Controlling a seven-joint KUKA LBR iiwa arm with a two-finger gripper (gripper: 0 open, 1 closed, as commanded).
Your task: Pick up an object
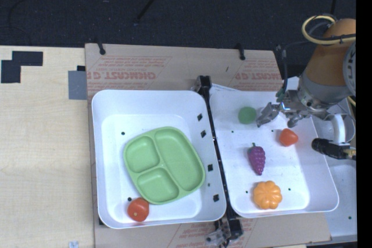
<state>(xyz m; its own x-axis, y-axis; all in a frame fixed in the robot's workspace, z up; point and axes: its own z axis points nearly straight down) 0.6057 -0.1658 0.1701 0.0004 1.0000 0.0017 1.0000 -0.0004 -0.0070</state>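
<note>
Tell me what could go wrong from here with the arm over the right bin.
The gripper hangs between the green ball and a small red tomato, so a descent may land between them and close on nothing. Both are round and may roll off when nudged. The purple grapes lie just below, so a push could knock pieces together.

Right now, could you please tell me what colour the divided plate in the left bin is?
The divided plate is light green, seen plainly in the camera view.
</note>
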